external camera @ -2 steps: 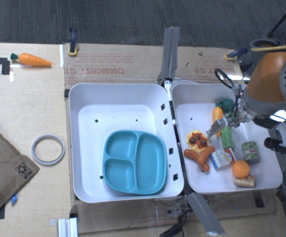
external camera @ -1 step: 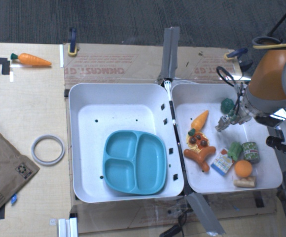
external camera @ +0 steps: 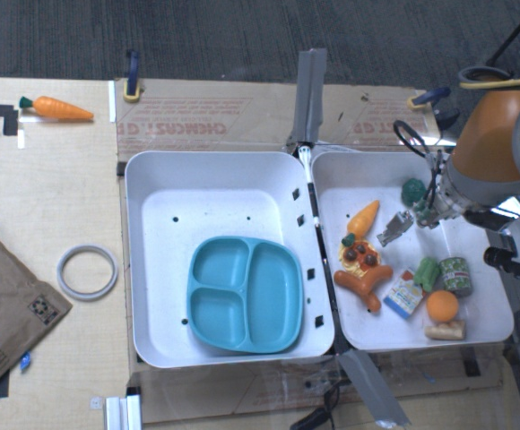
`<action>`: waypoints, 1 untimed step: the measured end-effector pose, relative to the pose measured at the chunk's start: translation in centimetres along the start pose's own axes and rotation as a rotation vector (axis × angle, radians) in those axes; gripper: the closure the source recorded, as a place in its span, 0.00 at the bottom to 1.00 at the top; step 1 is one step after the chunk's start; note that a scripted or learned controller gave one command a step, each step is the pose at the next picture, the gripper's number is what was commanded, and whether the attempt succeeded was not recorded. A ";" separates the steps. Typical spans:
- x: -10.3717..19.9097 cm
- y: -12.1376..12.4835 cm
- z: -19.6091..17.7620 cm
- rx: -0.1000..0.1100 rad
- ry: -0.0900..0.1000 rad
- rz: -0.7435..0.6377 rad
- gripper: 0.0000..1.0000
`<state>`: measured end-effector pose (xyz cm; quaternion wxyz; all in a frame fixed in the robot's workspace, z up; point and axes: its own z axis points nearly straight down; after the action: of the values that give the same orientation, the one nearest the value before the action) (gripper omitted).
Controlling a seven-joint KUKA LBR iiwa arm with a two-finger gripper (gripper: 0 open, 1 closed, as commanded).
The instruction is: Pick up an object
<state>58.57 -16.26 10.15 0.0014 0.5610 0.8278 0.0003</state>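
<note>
My gripper (external camera: 411,223) hangs over the back middle of the right bin (external camera: 484,334), open with nothing between its fingers. A toy carrot (external camera: 364,217) lies just left of it and a dark green round piece (external camera: 413,191) just behind it. Nearer the front lie a pizza slice (external camera: 359,255), an orange sausage (external camera: 366,283), a small blue-and-white carton (external camera: 405,297), a green pepper (external camera: 426,271), a green can (external camera: 456,276), an orange ball (external camera: 441,305) and a beige stick (external camera: 446,331).
The left bin (external camera: 152,195) holds a teal divided plate (external camera: 245,294). On the bench to the left are a second carrot (external camera: 58,108), a tape ring (external camera: 87,270) and a brown cardboard box (external camera: 4,303). The arm's orange band (external camera: 498,133) stands over the right bin's back right corner.
</note>
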 end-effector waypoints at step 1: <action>2.0 8.8 -1.2 -0.001 0.000 -0.080 0.00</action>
<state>66.00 -11.13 11.34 0.0015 0.5273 0.8497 0.0007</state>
